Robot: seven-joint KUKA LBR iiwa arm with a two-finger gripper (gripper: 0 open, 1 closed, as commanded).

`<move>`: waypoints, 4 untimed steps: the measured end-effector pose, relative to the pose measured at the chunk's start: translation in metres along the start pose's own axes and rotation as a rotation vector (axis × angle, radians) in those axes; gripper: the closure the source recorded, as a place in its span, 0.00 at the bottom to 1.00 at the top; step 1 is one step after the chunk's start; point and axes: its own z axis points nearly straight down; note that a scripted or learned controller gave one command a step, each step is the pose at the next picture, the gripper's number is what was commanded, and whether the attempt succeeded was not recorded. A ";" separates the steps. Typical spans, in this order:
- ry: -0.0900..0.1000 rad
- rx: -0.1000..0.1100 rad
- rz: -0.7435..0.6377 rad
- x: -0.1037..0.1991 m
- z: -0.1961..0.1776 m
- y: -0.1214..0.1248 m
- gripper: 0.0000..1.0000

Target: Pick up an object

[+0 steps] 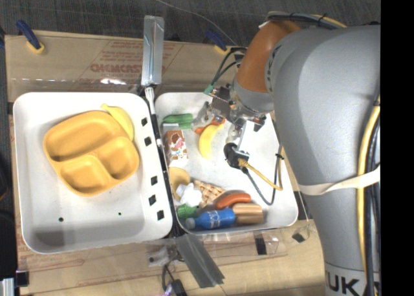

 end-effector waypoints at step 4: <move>0.004 -0.014 -0.160 0.049 -0.063 0.017 1.00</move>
